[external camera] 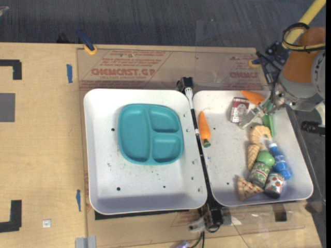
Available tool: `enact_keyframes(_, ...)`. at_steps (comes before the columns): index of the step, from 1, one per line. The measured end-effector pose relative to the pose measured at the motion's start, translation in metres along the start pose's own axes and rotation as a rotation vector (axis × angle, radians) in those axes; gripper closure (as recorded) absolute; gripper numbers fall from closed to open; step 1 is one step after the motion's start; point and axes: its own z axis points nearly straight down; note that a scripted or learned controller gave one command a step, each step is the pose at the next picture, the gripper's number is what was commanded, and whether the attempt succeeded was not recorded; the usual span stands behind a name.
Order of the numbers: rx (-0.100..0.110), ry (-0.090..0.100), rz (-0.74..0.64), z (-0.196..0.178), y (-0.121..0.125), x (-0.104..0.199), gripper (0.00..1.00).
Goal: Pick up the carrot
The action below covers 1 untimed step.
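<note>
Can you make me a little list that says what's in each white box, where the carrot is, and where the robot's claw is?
left bin: a teal divided plate
right bin: toy food and small cans, mostly along its right side
carrot: lying in the right bin by its left wall, green end pointing toward the camera
second orange piece: near the right bin's far edge
claw: over the far right part of the right bin, apart from the carrot
carrot picked up: not yet
</note>
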Motion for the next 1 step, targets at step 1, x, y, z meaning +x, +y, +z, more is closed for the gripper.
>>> enact_keyframes(1, -0.005, 0.010, 0.318, 0.0002, 0.0113, 0.0026, 0.00)
